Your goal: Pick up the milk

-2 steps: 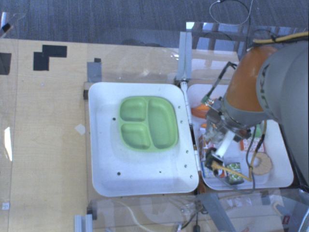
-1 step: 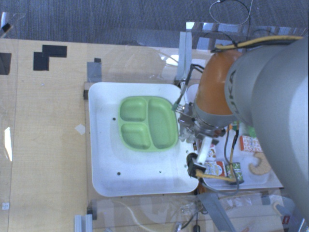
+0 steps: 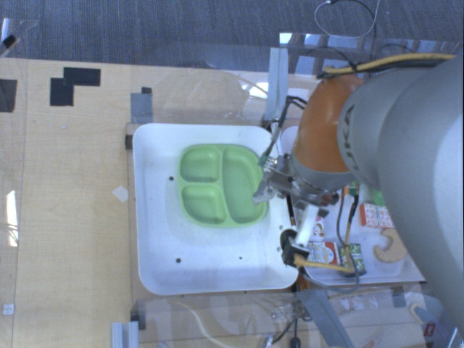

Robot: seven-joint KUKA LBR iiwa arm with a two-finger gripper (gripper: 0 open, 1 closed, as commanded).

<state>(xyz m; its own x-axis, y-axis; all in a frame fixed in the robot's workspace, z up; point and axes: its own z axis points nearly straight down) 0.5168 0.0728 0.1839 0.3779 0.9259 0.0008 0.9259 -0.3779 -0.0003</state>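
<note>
A white carton with red and green print, which looks like the milk (image 3: 377, 214), lies in the right bin (image 3: 406, 272), partly hidden by the arm. My gripper (image 3: 264, 187) hangs over the right edge of the green divided plate (image 3: 217, 183) in the left bin (image 3: 156, 216), well to the left of the carton. I see nothing held in it. The grey arm with its orange band covers most of the right bin.
A small red-and-white pack (image 3: 324, 252), a green packet (image 3: 354, 258) and a tan pretzel-shaped piece (image 3: 391, 246) lie near the right bin's front. The green plate takes up the middle of the left bin, with bare white floor in front of it.
</note>
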